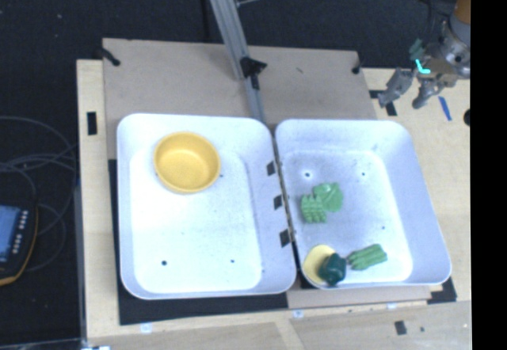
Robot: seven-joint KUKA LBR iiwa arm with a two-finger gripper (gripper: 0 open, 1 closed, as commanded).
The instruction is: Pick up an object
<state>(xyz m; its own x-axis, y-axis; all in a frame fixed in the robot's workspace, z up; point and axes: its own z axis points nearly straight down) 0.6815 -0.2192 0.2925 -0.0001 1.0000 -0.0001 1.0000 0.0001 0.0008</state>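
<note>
Beyond the far right corner of the right bin [412,182], the gripper [416,91] hangs above the bare bench [317,87], its two fingers spread apart with nothing between them. It stands well apart from every object, so the pick looks to be at its very start: the approach is not yet made and no target is marked by the arm's position.

Candidates lie in the right bin. A green blocky toy [321,203] sits near the bin's middle, toward its left wall. At the near edge a small yellow cup [315,261] rests in the near left corner with a dark teal piece [333,268] touching or lying in it (which of the two I cannot tell), and a green oblong piece [367,256] lies just beside them. In the left bin [135,206] a yellow bowl [187,161] sits toward the far left corner.

My judgement is that the next move calls for travelling over the right bin, squaring the open fingers above one piece, and descending; the green blocky toy stands free of neighbours and seems the easier choice, while the near-edge cluster risks a crowded grasp.

No brand, label or legible writing is visible on anything.
</note>
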